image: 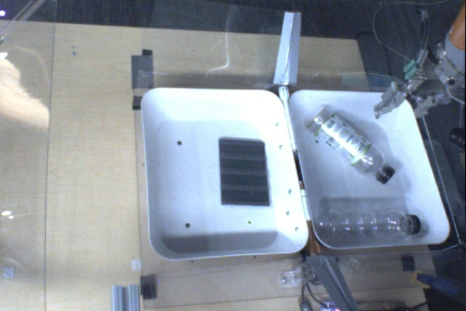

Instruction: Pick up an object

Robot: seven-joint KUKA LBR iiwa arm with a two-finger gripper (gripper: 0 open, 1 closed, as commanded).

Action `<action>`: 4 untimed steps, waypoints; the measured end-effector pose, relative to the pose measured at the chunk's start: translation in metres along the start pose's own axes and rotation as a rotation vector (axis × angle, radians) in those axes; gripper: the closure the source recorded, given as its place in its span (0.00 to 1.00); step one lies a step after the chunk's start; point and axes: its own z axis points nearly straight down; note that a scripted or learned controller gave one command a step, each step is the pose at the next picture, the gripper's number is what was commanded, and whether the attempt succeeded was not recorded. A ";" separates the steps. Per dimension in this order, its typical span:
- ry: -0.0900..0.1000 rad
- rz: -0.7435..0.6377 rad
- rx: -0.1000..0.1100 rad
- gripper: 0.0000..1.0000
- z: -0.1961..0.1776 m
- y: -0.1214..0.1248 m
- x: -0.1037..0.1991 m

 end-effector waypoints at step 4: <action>-0.001 0.093 -0.002 0.00 0.161 0.029 -0.028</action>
